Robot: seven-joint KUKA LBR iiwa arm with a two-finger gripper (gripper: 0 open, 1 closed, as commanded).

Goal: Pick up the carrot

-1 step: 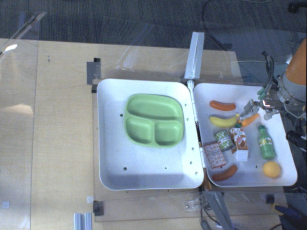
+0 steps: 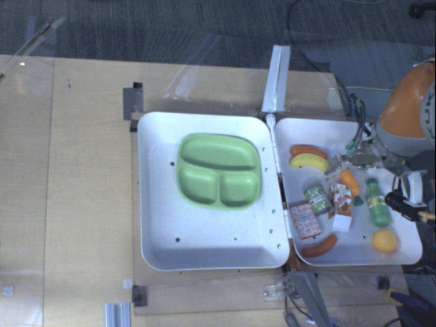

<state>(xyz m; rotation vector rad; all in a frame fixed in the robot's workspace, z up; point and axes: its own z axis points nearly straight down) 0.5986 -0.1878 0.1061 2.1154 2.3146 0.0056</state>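
Orange carrot [image 2: 349,180] lies in the right bin [image 2: 409,256] just below the gripper [image 2: 355,158], whose grip I cannot tell.

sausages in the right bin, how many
2: one sausage at the far end of the right bin, just behind the banana; another sausage at the near edge. The arm may hide more.

Dark grey carpet floor [image 2: 170,12], light wooden bench [image 2: 68,182]
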